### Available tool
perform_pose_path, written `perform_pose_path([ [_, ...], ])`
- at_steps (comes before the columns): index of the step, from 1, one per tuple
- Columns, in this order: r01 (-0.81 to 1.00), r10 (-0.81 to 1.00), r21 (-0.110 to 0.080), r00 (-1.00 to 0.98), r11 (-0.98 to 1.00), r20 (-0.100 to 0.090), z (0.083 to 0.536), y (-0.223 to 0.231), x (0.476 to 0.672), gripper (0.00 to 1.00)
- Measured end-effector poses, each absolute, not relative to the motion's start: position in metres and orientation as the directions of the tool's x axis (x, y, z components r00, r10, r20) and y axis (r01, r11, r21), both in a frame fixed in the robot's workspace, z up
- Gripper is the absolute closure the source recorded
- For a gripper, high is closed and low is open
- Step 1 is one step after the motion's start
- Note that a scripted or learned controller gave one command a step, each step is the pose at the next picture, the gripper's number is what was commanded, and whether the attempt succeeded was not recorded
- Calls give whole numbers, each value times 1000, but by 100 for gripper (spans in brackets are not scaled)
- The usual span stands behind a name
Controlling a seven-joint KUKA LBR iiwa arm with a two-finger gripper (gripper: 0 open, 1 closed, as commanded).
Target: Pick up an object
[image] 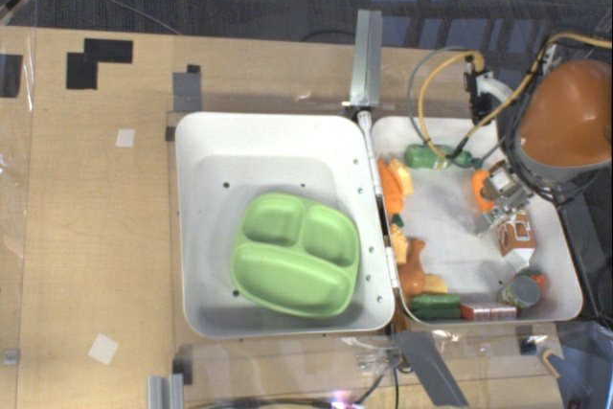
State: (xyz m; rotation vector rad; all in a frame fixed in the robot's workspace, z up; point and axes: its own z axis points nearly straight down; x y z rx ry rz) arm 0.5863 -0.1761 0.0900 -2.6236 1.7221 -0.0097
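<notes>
**Arm over the cluttered right bin**

Grey iiwa arm point(565, 124) with its orange band reaches over the right bin point(573, 297); its gripper point(500, 206) hangs low there, finger state impossible to tell. Small objects point(436, 300) crowd that bin's left and near edges. A green divided plate point(297, 254) lies in the left bin point(206, 206)

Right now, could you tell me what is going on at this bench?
The KUKA arm reaches from the right into the right bin, its gripper low among small toy items near the far side. A green divided plate lies in the left bin. Nothing is visibly held yet.
</notes>
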Motion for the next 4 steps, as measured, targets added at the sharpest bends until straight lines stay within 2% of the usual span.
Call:
perform_pose_path([
  [1, -623, -623, -6, 782, -782, 6, 89, -181, 606, 100],
  [2, -645, -645, -8, 764, -764, 13, 294, -184, 626, 100],
  [3, -760, -760, -5, 650, -650, -1, 278, -105, 603, 100],
  [4, -889, -889, -8, 457, -457, -1, 294, -61, 670, 100],
])
